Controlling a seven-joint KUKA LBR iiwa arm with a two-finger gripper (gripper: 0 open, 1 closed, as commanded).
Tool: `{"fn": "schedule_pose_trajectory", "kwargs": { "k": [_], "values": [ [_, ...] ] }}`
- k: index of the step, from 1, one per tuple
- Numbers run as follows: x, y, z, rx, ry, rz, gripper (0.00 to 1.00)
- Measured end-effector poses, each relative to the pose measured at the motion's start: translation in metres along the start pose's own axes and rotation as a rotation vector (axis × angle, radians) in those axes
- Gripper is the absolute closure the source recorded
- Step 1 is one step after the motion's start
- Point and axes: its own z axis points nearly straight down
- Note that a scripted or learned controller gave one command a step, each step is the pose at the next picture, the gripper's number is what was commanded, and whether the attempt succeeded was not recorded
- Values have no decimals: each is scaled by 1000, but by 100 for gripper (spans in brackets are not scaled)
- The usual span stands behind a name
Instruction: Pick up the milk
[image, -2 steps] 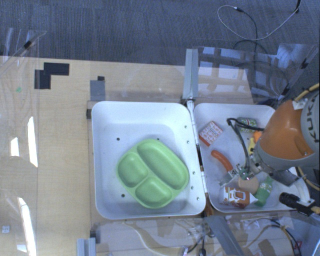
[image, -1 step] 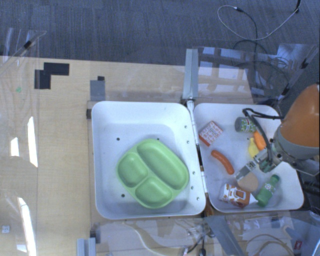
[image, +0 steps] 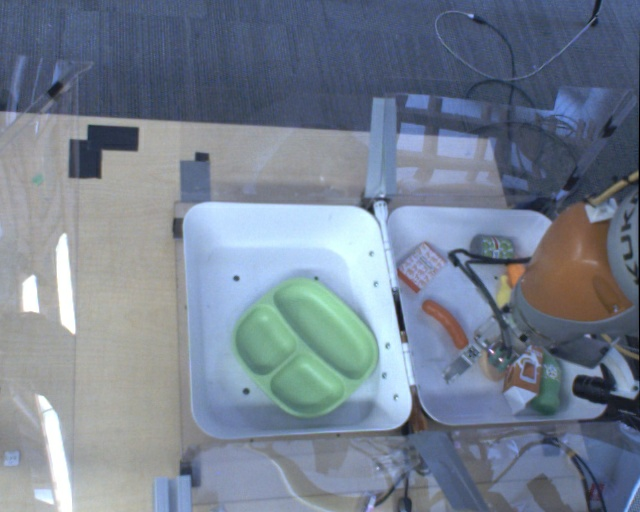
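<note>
A small orange and white carton (image: 522, 380), which I take for the milk, lies tilted near the front right of the right bin (image: 440, 400). A green item (image: 547, 393) rests against its right side. My gripper (image: 474, 360) hangs low over the bin floor just left of the carton, between it and a red sausage (image: 445, 322). Nothing shows in its grasp. The grey arm with its orange band (image: 575, 265) covers the right part of the bin.
The right bin also holds a red and white checked box (image: 422, 266), a grey-green can (image: 492, 245) and small orange and yellow pieces (image: 510, 280). A green divided plate (image: 305, 347) lies in the left bin (image: 215, 300). Cables run past the bench's back right.
</note>
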Motion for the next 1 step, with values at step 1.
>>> {"fn": "schedule_pose_trajectory", "kwargs": {
  "k": [1],
  "values": [
    [-71,-52,-47,0,-2,-7,0]
  ]
}}
